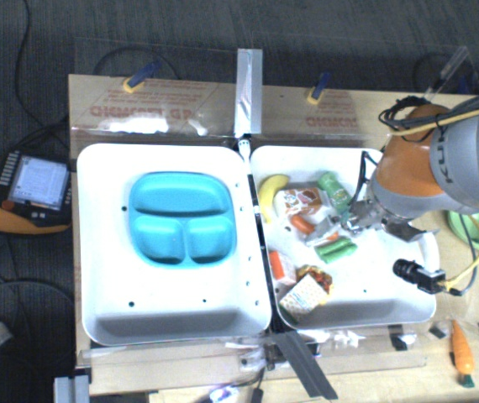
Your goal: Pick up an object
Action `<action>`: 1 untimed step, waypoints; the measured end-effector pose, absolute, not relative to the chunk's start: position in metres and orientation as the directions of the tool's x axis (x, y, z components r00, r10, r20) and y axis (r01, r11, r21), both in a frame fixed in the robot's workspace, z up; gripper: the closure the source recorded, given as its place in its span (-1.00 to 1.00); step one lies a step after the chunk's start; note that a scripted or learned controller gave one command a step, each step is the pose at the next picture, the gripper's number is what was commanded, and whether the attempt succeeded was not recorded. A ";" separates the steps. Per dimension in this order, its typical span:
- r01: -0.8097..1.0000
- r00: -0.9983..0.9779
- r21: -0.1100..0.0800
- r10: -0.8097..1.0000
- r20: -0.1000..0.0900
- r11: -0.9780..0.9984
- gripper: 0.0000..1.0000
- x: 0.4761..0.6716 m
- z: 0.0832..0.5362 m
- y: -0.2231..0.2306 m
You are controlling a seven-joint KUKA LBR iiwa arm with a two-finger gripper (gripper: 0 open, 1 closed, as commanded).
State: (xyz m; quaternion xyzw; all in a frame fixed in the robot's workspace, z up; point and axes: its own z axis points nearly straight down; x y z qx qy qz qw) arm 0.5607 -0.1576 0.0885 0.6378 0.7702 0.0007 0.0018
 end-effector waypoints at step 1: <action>0.945 -0.326 -0.006 0.945 0.004 0.326 -1.00 0.485 0.149 -0.119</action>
